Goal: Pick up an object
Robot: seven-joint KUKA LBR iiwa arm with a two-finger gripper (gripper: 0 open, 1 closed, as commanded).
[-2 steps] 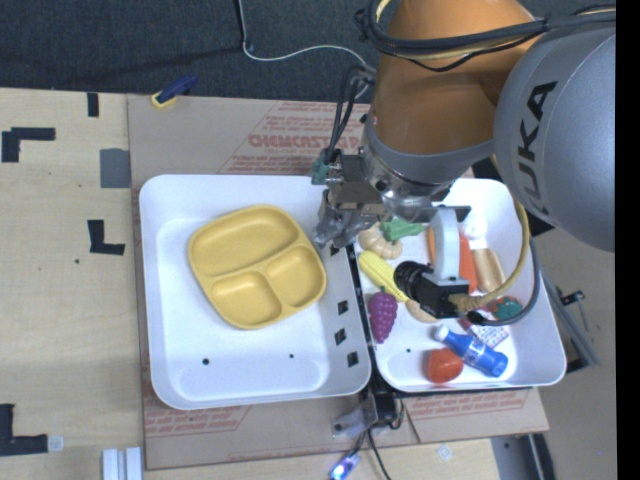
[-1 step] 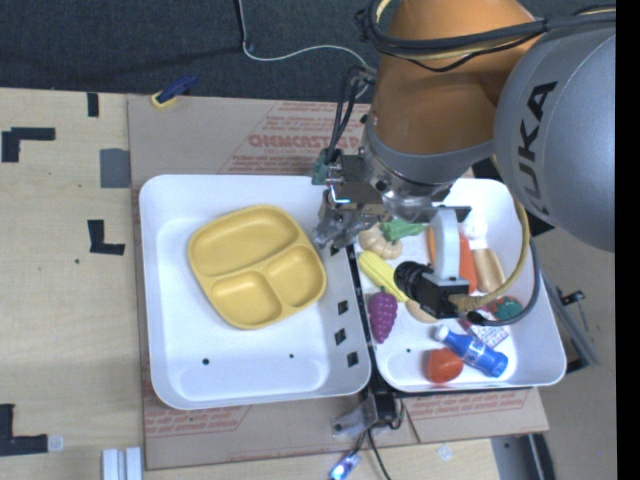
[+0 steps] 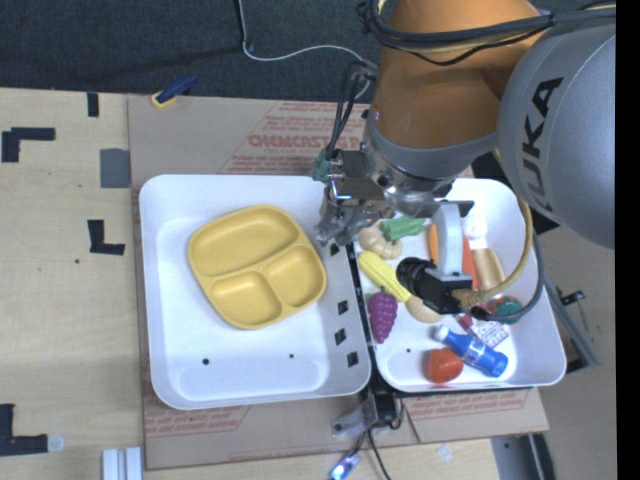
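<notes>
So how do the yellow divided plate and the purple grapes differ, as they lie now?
The yellow divided plate lies in the left bin; the purple grapes lie in the right bin. The plate is far larger than the grapes. The plate lies by itself, while the grapes are crowded against a corn cob and other toys. Both rest flat on a bin floor, apart from the gripper.

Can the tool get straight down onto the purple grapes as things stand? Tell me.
Probably yes. The purple grapes lie uncovered near the right bin's left wall, with bare floor below them. The yellow corn and that wall crowd them, so a clean grip may be tight.
</notes>
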